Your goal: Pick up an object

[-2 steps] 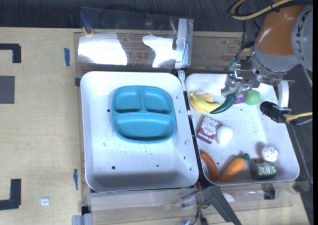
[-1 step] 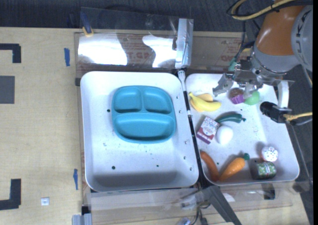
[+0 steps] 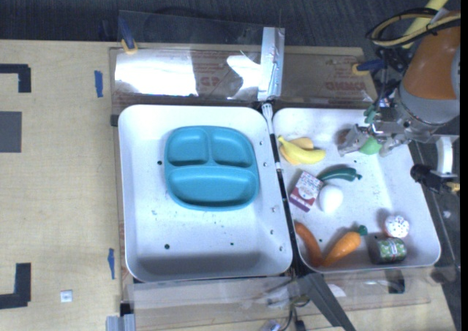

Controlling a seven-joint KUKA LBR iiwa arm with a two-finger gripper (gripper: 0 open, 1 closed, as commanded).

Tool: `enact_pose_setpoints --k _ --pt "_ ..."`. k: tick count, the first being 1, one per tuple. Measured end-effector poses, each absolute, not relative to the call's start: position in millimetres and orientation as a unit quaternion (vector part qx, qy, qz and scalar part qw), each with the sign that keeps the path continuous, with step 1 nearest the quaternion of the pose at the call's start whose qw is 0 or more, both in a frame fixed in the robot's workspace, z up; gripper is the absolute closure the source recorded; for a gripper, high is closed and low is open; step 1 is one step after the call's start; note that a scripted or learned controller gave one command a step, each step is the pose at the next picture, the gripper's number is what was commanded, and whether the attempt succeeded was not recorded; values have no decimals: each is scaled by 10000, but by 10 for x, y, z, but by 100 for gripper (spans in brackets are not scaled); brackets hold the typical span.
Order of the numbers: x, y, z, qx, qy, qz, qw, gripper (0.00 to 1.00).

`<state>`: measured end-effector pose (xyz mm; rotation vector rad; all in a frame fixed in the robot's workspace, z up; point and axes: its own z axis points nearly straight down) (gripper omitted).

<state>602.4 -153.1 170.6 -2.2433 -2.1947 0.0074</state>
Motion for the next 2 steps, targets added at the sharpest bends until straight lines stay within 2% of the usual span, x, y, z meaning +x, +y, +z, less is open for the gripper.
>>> enact_pose_setpoints --k 1,2 --pt "6042 -1503 1727 -7133 -7009 4 4 0" --pt "6678 -2038 2360 -7073 -7069 -12 -38 0"
